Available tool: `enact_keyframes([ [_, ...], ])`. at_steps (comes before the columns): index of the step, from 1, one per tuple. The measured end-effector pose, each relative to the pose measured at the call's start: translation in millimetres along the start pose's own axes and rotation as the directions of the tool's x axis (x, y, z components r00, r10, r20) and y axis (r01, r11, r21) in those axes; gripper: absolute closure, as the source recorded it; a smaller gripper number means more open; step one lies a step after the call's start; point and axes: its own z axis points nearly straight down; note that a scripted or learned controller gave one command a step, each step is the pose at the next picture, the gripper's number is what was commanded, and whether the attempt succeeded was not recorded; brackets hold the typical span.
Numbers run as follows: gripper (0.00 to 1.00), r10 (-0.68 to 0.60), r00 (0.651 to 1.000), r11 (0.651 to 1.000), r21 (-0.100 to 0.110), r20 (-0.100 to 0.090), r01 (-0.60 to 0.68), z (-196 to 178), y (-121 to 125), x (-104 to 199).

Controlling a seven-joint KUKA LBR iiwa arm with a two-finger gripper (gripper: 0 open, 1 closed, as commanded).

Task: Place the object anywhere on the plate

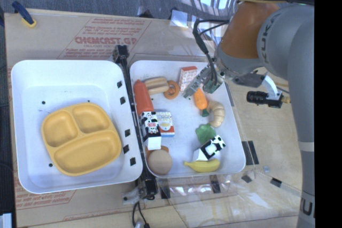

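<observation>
The toy carrot (200, 100) lies in the right bin (235, 136), near its upper right, just beneath the gripper (202, 84). Whether the fingers are wide or narrow I cannot tell. The pick looks under way; next comes a lift and carry to the yellow plate (80, 139) in the left bin (26, 77).

Red "CHEMCAST GP" lettering on the brown protective sheet (101, 34) behind the bins
</observation>
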Motion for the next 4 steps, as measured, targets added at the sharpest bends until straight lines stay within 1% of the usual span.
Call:
enact_keyframes([
  [1,1.0,-0.169,0.986,0.986,-0.005,0.013,0.169,-77.2,32.7,-7.8],
  [2,0.0,-0.168,0.986,0.986,-0.003,0.008,0.168,-74.6,31.9,-7.0],
  [4,0.0,-0.168,0.986,0.986,-0.003,0.008,0.168,-74.5,31.9,-7.0],
])
